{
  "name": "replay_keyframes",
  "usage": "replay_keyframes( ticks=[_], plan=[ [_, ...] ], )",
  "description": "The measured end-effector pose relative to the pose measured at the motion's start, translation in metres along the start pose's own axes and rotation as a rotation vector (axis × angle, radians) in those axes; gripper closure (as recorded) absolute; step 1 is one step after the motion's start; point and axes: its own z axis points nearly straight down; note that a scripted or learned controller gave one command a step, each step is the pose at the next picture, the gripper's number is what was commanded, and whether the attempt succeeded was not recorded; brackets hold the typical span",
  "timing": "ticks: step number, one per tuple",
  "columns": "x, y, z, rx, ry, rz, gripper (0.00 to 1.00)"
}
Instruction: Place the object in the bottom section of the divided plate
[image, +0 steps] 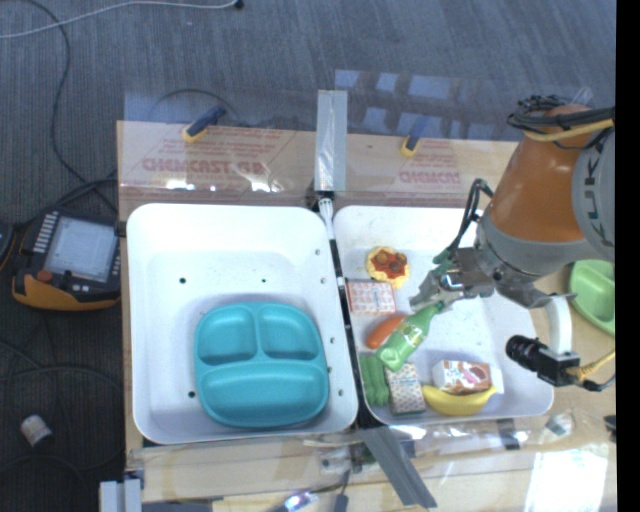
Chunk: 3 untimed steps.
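Pincer (447, 283) hung over the right bin (520, 400), at the green bottle's (408, 338) neck; whether it gripped, I could not tell. Plate (262, 362) in left bin awaited; everything remained.

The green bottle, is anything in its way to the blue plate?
Yes. The green bottle lies in the right bin, at the gripper. The blue plate sits in the left bin. The two bins' raised rims, side by side, stand between them; the bottle must go over those.
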Motion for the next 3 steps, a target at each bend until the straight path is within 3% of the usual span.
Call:
replay_keyframes(
  ticks=[1,2,3],
  plan=[
    [0.05,0.052,0.065,0.001,0.003,-0.064,1.0],
    [0.113,0.01,0.065,0.001,0.004,-0.215,1.0],
    [0.113,0.01,0.065,0.001,0.005,-0.214,0.0]
  ],
)
